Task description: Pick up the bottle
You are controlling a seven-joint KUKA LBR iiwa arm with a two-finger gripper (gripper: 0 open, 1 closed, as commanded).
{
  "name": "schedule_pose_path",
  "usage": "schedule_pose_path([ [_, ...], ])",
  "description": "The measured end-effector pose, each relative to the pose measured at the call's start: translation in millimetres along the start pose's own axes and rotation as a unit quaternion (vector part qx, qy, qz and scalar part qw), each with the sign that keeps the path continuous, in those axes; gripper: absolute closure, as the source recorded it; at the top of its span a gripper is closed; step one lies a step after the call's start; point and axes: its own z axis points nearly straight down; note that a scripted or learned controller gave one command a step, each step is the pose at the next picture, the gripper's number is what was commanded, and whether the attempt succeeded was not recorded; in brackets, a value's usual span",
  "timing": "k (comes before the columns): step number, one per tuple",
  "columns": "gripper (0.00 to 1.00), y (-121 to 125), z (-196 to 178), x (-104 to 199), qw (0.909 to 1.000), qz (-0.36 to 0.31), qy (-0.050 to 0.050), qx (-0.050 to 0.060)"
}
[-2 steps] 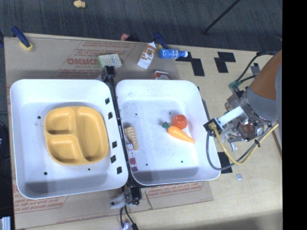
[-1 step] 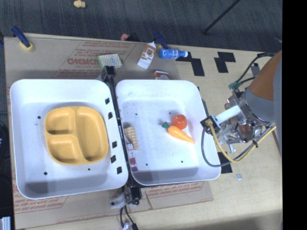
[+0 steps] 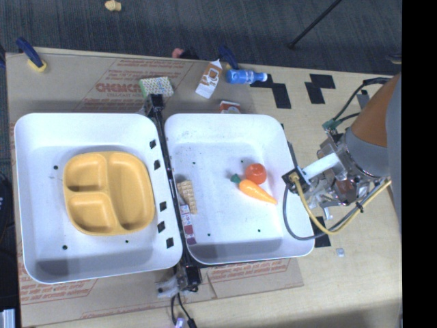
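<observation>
On the bench (image 3: 355,279), two shallow white bins sit side by side. Left bin (image 3: 41,142) holds a yellow plastic divided plate (image 3: 109,191), lying flat near its middle. Right bin (image 3: 273,132) holds an orange plastic carrot (image 3: 257,191) with a small red tomato-like ball (image 3: 255,172) touching its upper side, towards the bin's right wall, and a small tan corn-cob-like piece (image 3: 186,195) close to its left wall.

The task's thing, a small clear bottle with a blue label (image 3: 243,77), lies on its side outside both bins, on the bench near its far edge, just beyond the right bin's far wall. A small white and orange carton (image 3: 209,78) lies just to its left.

The grey arm's gripper (image 3: 326,195) hangs beside the right bin's right wall, wrapped in cables; whether its pincer is apart or together cannot be told.

Risk, as a judgement: the bottle is well apart from the gripper and out of the bins, lying down, so it may roll from a closing pincer, or the gripper may descend into the bin and take the carrot instead.
</observation>
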Motion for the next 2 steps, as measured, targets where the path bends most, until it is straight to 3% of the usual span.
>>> schedule_pose_path([
  [2, 1.00, 0.2, -48.9, -0.1, 1.0000, 0.000, 0.001, -0.001],
])
